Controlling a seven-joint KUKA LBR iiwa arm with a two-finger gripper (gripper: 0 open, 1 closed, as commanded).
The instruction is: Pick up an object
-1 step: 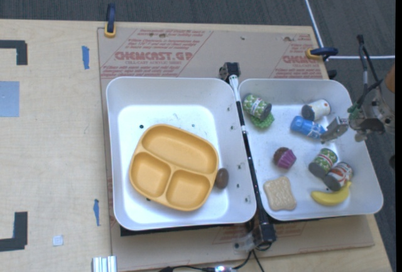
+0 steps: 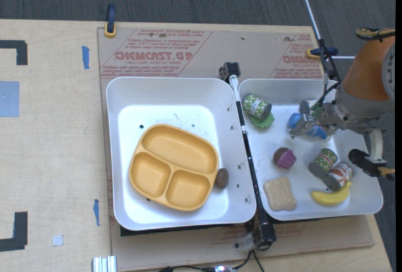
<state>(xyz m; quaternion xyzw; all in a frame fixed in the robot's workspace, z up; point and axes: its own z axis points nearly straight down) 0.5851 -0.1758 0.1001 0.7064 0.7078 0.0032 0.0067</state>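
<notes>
While the grey arm (image 2: 370,85) with its orange band reaches in from the right, its pincer (image 2: 306,124) hangs low in the right bin (image 2: 370,201), right against a small blue object (image 2: 296,120); whether the fingers are spread or closed on it I cannot tell, as the metal parts blur together. Around it in that bin lie a green can (image 2: 257,108), a purple round object (image 2: 284,157), a slice of toast (image 2: 279,194), a banana (image 2: 330,196) and what looks like two small tins (image 2: 330,166) just above the banana. On the table's left side, the left bin (image 2: 125,101) holds a yellow divided tray (image 2: 173,167) with a small brown object (image 2: 222,178) touching its right edge.
</notes>
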